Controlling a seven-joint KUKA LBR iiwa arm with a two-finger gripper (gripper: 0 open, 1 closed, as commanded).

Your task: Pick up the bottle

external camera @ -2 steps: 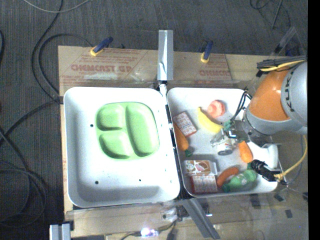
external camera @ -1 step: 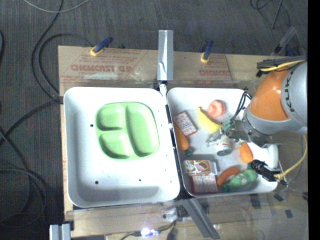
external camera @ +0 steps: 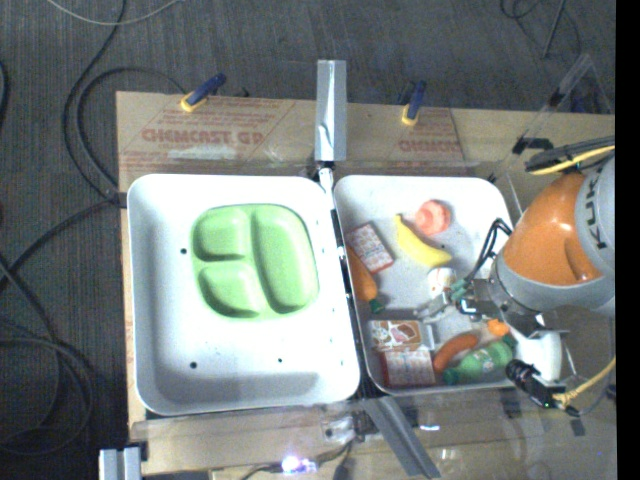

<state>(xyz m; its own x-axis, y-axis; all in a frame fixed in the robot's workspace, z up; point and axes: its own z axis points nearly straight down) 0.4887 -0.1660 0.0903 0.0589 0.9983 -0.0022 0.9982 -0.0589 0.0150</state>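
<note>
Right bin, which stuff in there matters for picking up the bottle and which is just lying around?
Belongs to the job:
- green bottle, lying on its side by the near wall
- claw, over the bin's middle

Just lying about:
- banana
- pink ball
- two carrots
- small cartons
- green divided tray, in the left bin

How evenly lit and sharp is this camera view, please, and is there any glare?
Camera view: even, soft lighting; the green tray casts a faint shadow in the left bin; a small bright glare spot at the bench's front edge; the gripper area is slightly blurred.
</note>
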